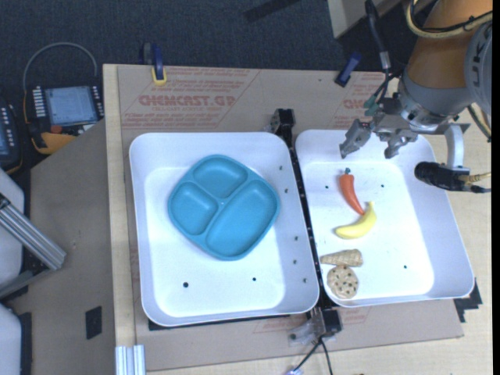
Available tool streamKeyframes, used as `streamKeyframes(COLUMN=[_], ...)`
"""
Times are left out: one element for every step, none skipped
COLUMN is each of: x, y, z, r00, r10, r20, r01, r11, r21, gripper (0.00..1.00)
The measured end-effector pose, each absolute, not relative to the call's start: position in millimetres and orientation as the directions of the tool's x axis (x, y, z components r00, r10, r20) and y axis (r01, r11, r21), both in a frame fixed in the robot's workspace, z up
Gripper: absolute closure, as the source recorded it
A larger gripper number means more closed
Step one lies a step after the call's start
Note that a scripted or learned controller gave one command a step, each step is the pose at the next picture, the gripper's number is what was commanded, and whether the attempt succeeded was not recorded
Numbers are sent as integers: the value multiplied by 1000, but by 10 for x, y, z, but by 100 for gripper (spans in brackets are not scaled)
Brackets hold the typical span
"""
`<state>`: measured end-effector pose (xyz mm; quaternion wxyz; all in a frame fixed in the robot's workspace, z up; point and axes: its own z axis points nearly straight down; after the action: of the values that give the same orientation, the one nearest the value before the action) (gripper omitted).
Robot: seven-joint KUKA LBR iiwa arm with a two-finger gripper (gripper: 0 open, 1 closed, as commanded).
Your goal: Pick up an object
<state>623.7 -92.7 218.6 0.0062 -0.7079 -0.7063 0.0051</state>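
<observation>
My gripper (373,144) hangs open over the far end of the right bin (437,241), its two fingers spread apart with nothing between them. Just below and left of it lies a red chili pepper (351,191) with a green stem. Nearer the front are a yellow banana (357,223), a tan ice-cream cone (341,258) on its side, and a round chocolate-chip cookie (343,280). All of these lie in the right bin's left half.
The left bin (156,272) holds a blue divided plate (223,206). A black clamp (283,121) sits at the bins' far junction. A black cylindrical part (440,175) of the arm hangs over the right bin's right side.
</observation>
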Motion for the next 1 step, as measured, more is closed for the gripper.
streamKeyframes(x=[6265], y=[-926], z=[2268], r00=[0], r10=[1000], r20=[0], r01=[1000], r11=[0], r21=[-2], gripper=[0])
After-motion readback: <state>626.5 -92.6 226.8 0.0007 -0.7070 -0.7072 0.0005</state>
